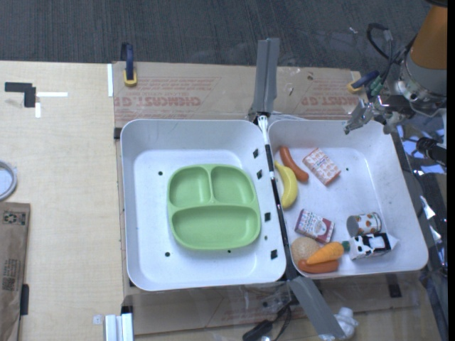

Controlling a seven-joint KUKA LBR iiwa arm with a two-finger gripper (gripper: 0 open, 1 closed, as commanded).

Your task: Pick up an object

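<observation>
End effector hovers well apart from banana.

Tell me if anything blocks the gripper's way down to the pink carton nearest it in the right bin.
Nothing visible does. The gripper hovers over the right bin's far rim, and the pink carton lies flat on open floor, apart from the sausage beside it.
</observation>
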